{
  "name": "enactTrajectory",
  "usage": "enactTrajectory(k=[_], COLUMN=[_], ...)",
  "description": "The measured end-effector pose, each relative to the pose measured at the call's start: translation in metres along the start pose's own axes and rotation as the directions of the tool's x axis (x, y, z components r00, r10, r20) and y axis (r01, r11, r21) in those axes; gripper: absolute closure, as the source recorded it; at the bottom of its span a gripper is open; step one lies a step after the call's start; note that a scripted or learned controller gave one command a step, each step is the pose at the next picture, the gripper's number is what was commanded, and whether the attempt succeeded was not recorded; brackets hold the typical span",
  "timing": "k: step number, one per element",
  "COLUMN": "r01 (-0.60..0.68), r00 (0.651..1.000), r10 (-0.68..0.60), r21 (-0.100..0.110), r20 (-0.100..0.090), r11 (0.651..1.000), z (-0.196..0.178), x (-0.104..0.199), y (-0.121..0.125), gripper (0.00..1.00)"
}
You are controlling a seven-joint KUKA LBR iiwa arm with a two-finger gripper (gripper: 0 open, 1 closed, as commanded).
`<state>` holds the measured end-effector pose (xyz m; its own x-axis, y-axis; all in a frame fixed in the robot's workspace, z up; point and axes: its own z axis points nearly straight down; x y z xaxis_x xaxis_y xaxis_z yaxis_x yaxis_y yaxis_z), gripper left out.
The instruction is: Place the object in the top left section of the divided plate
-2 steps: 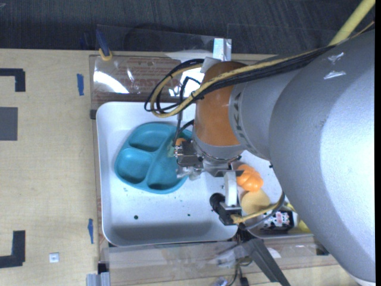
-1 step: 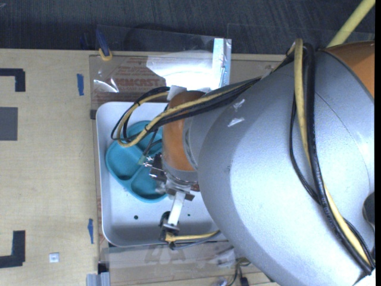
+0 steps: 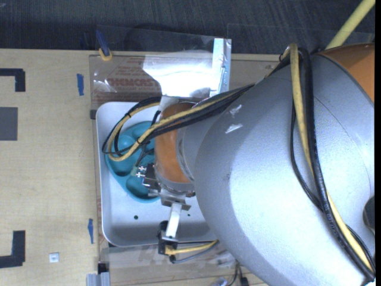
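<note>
From the camera above, a big grey arm [image 3: 280, 177] comes in from the right and covers much of the bench. Its skin is smooth and round, like a fat pipe. An orange band [image 3: 168, 154] goes around it near the wrist. Yellow and black cables [image 3: 178, 115] loop along it and curl out to the left.

The arm reaches down into a white bin [image 3: 119, 219]. The bin is shallow, with smooth walls and rounded corners. Its floor looks shiny.

Inside the bin lies a blue-green plate [image 3: 128, 154]. This is the divided plate. It looks like smooth plastic with curved raised edges. The wrist and the cables hide most of it, so the sections are hard to tell apart.

The gripper [image 3: 156, 180] points down at the plate, at its lower right part. It looks like grey metal with small parts. You cannot tell how the hand is set, because the wrist hides it. You cannot tell where the object is either.

A white bar [image 3: 172, 221] sticks out below the wrist.

Behind the bin, clear shiny plastic [image 3: 178, 64] stands up like a wall. The bench [image 3: 47, 177] is pale wood with black marks and small blue tape bits.
</note>
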<state>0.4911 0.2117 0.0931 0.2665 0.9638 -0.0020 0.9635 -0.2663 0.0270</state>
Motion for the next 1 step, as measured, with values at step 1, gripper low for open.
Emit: enactTrajectory(k=[1], r01=[-0.249], r00=[0.968], r10=[0.249], r21=[-0.001], r20=[-0.010], r11=[0.969], z=[-0.0004], x=[0.0066], y=[-0.0020], gripper=[1.00])
